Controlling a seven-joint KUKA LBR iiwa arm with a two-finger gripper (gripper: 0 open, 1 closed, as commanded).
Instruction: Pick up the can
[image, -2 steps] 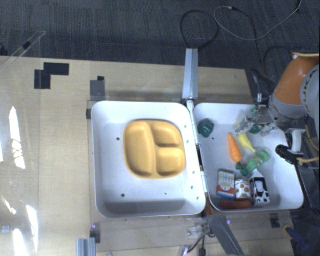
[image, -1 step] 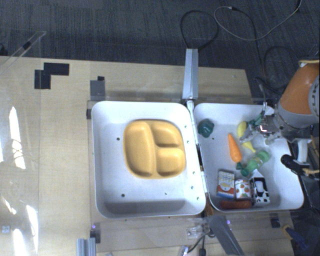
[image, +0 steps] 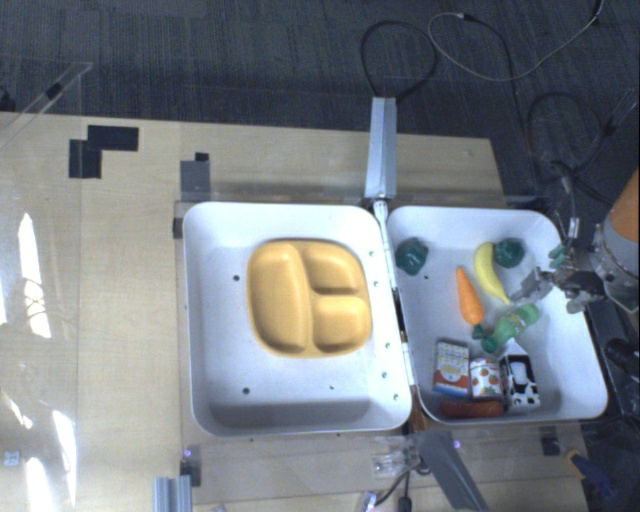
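Here, the gripper (image: 548, 284) hangs at the right edge of the right bin (image: 590, 385), its jaws parted and empty, just beside the green bottle (image: 510, 326), while the can (image: 411, 256) lies apart near that bin's upper left corner.

One fixed camera, set high above the bench and tilted down.

Both shallow white plastic bins (image: 200, 330) are taken in whole, side by side across the middle and right of the frame. The pale wooden bench top (image: 110, 300) is seen at lower left, and dark grey carpeted floor (image: 200, 60) is shown along the top edge. The scene is viewed from a moderate distance, with the far side placed uppermost.
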